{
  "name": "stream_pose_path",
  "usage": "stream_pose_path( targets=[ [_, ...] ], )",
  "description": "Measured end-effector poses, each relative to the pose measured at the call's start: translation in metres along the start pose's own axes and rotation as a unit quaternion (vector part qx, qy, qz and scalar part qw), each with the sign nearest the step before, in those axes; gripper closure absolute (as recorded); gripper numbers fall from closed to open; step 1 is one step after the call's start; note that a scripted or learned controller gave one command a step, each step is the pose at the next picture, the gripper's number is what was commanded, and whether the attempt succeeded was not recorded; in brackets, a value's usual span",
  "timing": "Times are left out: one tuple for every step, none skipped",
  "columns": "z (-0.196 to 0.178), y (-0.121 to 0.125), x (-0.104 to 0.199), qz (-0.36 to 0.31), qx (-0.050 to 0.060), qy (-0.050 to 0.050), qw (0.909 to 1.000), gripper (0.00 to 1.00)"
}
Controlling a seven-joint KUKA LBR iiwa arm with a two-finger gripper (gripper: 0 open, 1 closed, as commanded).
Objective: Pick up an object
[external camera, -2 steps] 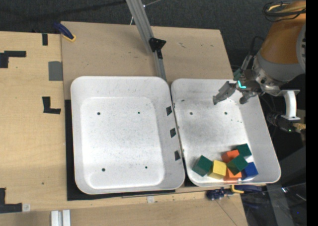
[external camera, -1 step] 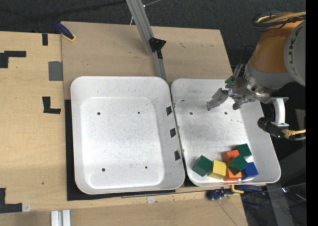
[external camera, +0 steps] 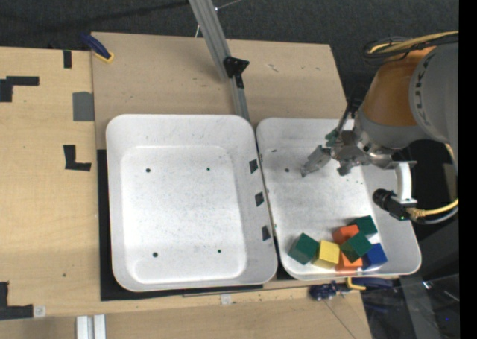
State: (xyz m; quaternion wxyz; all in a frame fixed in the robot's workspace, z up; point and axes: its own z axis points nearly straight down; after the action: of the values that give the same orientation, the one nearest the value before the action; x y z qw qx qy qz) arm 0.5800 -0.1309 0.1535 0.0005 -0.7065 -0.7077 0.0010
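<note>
A cluster of coloured blocks lies in the near right corner of the right bin (external camera: 317, 203): a green block (external camera: 303, 247), a yellow block (external camera: 326, 253), an orange block (external camera: 345, 233), a blue block (external camera: 376, 255) and other green ones (external camera: 358, 244). My gripper (external camera: 326, 169) hovers over the middle of the right bin, well behind the blocks. It is open, its fingers (external camera: 309, 169) spread apart with nothing between them.
The left bin (external camera: 112, 136) sits beside the right one. A slanted metal pole (external camera: 211, 24) with a black clamp (external camera: 236, 66) runs down to the gap between the bins. A cable (external camera: 417, 213) hangs by the arm at the right.
</note>
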Motion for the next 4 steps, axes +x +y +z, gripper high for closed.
stream_pose_path(
  targets=[
    [0.056, 0.007, 0.005, 0.0, 0.003, 0.0, 1.0, 0.0],
    [0.043, 0.009, 0.006, -0.001, 0.0, 0.001, 1.0, 1.0],
    [-0.001, 0.014, 0.011, 0.0, -0.002, 0.001, 1.0, 1.0],
    [-0.059, 0.018, 0.02, -0.001, -0.004, 0.0, 1.0, 1.0]
  ],
)
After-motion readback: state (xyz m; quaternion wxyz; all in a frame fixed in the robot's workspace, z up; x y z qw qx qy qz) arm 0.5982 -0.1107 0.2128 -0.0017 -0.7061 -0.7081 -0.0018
